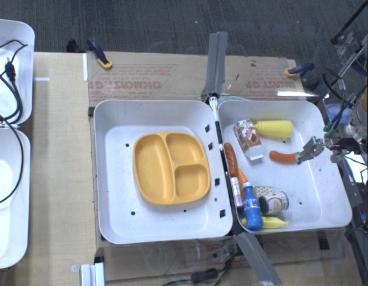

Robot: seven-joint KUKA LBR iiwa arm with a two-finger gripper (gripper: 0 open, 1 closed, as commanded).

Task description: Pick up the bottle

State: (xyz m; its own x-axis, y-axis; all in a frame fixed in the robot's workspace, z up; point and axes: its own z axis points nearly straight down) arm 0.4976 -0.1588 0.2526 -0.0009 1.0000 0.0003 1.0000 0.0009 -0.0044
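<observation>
Bottle [251, 205], blue with a white cap, lies at about seven o'clock in the right bin [333, 210], close to the left wall. It is touching a yellow banana-like piece [268, 222] below it and sits just beside a small can [274, 202].

From the one overhead view, I judge I am at the approach stage. To do it well, I would bring the gripper over the bottle's middle and line the fingers across its narrow width, keeping clear of the can.

My gripper [308, 151] hangs at about three o'clock in the right bin, just beside an orange sausage-shaped toy [282, 157]. Its fingers look parted and nothing sits between them. The arm enters from the right, well apart from the bottle.
</observation>
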